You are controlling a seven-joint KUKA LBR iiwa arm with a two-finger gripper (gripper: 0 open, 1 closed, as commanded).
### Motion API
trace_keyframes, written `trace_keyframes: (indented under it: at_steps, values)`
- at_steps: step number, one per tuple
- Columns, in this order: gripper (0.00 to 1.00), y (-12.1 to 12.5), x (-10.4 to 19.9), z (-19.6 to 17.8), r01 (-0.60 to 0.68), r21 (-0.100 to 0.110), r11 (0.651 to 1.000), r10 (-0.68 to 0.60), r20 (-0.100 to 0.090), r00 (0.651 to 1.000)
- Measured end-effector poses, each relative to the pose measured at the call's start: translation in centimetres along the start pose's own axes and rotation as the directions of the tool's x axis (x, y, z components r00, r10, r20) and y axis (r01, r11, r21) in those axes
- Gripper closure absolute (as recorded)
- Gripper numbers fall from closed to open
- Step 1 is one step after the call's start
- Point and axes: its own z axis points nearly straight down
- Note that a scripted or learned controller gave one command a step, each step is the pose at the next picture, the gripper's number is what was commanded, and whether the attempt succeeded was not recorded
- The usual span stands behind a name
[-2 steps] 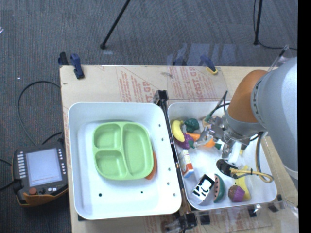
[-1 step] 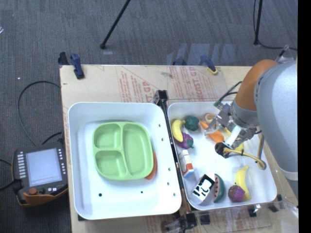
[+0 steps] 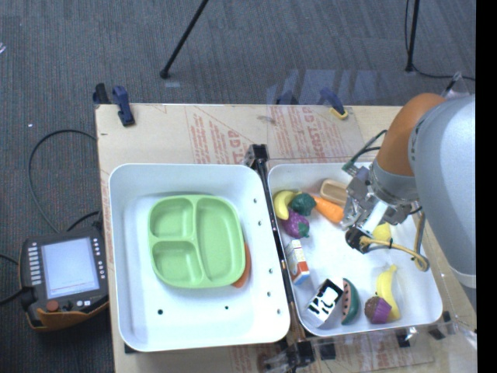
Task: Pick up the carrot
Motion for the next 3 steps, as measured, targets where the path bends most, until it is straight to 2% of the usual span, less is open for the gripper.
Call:
trace_keyframes:
  at_steps: [1, 2, 3]
  values:
    - [1.0, -10.9, -1.1, 1.2, 0.015, -0.006, 1.0, -0.015, -0.008, 1.0]
    - [1.0, -11.9, 3.5, -13.5, -0.443, -0.011, 0.896, 0.443, -0.022, 0.896]
    - [0.0, -12.1, 3.4, -13.2, -0.441, -0.009, 0.897, 0.441, -0.014, 0.897]
